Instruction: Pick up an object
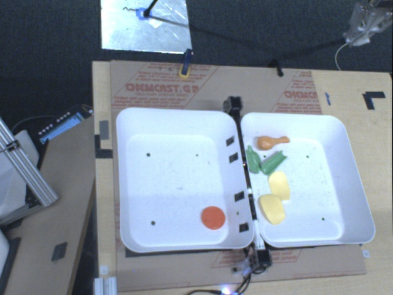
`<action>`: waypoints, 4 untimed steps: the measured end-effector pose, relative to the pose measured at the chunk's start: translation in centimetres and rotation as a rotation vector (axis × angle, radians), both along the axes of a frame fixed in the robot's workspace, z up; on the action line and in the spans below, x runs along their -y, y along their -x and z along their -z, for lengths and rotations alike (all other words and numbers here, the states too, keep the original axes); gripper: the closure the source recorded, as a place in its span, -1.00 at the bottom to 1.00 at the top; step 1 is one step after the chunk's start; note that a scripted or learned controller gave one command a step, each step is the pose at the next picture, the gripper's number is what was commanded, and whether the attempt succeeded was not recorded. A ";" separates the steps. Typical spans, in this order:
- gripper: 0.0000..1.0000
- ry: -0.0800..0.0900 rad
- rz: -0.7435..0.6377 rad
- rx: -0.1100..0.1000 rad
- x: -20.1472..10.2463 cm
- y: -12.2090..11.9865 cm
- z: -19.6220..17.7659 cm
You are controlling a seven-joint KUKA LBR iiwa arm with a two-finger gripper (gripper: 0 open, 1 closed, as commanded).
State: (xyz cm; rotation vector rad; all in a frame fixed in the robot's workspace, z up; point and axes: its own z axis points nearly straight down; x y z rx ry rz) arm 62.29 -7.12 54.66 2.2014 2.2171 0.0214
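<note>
The left bin (135,128) holds a flat orange disc (213,217) near its front right corner. In the right bin (353,183) lie an orange drumstick-shaped piece (271,142), a green pod (272,162), a smaller green piece (252,158) against the left wall, and two pale yellow pieces (279,184) (272,208). My gripper (368,18) is high at the top right corner, well away from both bins, with nothing seen in it.
A black clip strip (239,165) joins the two bins. A shiny metal sheet (146,16) lies behind the bench, with a yellow and blue clamp (184,66) at the cardboard edge. A metal rail (27,171) leans at the left.
</note>
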 end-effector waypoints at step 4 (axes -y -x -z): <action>1.00 -0.005 0.001 -0.009 -24.2 -4.7 3.6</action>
